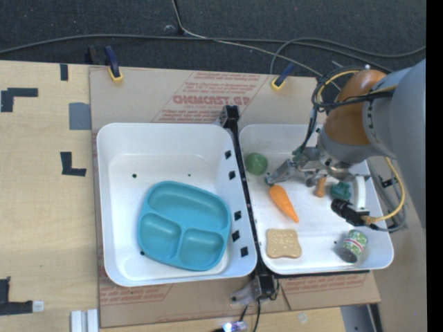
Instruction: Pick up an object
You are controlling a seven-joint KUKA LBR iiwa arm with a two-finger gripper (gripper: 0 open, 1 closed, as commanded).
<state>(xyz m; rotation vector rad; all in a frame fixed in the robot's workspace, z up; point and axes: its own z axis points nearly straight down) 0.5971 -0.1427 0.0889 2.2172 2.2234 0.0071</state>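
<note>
From the overhead camera view, you had two white bins side by side. The left bin carried a blue divided tray lying flat near its middle. The right bin held the loose pieces: a green ball near its upper left corner, an orange carrot in the middle, a tan cracker toward the front edge, and a small can in the front right corner.

Your arm came in from the right, and the gripper sat low over the right bin. Whether it was released or clenched, you could not tell; the wrist body and cabling muddled that spot.

The carrot looked like the nearest candidate. It lay just below the gripper, its upper end nearly under the tip, with its long axis running diagonally down and to the right. A grasp would probably have needed closing across that axis. The green ball lay just beside, up and to the left.
</note>
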